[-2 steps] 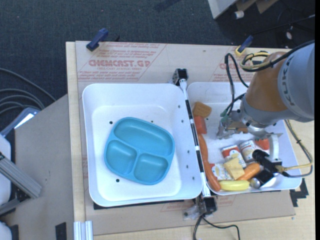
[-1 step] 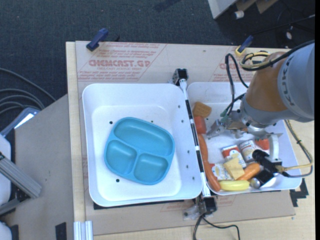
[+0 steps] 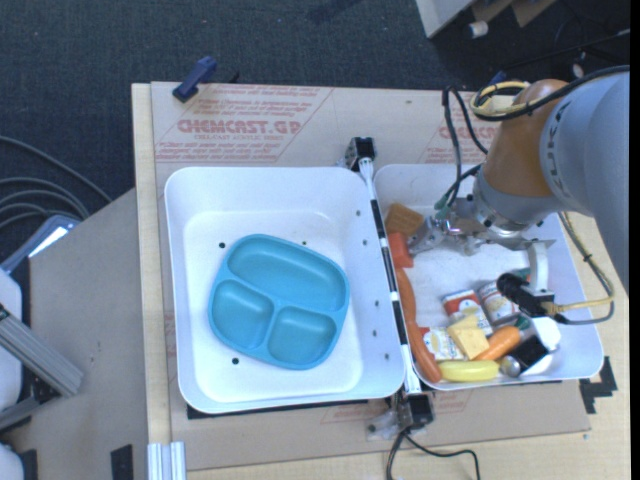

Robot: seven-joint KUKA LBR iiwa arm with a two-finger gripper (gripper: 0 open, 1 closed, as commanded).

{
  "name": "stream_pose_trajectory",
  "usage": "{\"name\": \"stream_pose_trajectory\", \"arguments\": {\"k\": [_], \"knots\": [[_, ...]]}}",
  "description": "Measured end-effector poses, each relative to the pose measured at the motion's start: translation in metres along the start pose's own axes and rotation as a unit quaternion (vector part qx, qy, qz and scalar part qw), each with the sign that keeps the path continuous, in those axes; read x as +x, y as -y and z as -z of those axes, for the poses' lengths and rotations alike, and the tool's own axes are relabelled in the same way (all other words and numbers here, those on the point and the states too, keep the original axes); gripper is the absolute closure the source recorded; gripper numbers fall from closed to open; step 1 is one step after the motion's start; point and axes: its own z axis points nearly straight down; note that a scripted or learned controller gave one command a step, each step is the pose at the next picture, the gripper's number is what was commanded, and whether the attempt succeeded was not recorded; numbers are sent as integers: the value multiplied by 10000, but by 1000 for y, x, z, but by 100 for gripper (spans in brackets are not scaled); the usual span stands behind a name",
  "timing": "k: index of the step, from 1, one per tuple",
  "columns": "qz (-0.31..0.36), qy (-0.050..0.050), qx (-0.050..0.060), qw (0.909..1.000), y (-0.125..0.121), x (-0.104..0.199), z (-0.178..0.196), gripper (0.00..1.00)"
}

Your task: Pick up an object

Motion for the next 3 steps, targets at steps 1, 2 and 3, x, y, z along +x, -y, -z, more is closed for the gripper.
{"name": "stream_pose_trajectory", "arguments": {"k": [1,2,3], "knots": [[-3,-5,12,10000,47,5,0,0],[-8,-6,6,10000,47,5,9,100],[-6,-6,8,10000,47,5,9,0]]}}
